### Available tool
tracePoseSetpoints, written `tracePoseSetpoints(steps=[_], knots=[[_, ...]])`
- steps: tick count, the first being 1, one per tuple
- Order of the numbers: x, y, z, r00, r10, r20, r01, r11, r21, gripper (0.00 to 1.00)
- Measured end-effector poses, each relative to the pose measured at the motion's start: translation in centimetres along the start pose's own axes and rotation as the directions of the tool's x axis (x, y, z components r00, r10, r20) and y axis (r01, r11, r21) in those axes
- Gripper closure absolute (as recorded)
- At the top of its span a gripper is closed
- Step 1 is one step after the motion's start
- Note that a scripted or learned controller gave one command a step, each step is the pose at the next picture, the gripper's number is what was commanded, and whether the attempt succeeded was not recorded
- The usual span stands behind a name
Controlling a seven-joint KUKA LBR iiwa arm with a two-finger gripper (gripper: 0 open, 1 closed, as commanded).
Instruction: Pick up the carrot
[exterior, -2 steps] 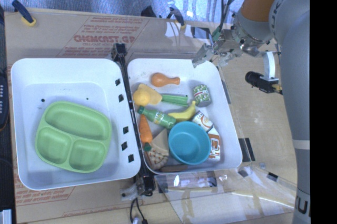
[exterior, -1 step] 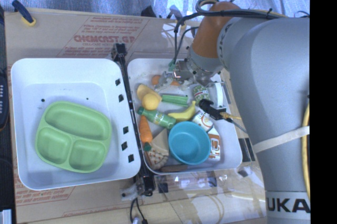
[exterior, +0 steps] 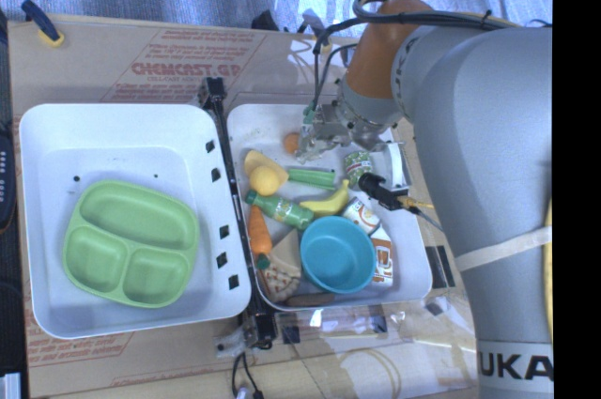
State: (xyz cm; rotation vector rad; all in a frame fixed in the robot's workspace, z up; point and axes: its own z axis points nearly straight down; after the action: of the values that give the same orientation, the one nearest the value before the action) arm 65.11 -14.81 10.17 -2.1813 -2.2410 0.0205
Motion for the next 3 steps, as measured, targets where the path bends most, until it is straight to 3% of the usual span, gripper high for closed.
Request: tracePoseSetpoints(steps=[1,2,3], knots=[[6.8,-1.2,-12.1,1.000,0.031,-0.001,-0.031,0.999,-0.026,1.00],[10.9,-4.7,-8.8,0.905,0.425,-0.004,-0.425,0.905,-0.004,1.00],[10.9,-4.7,-8.8,0.905,0.425,-0.004,-0.425,0.905,-0.005,0.00]])
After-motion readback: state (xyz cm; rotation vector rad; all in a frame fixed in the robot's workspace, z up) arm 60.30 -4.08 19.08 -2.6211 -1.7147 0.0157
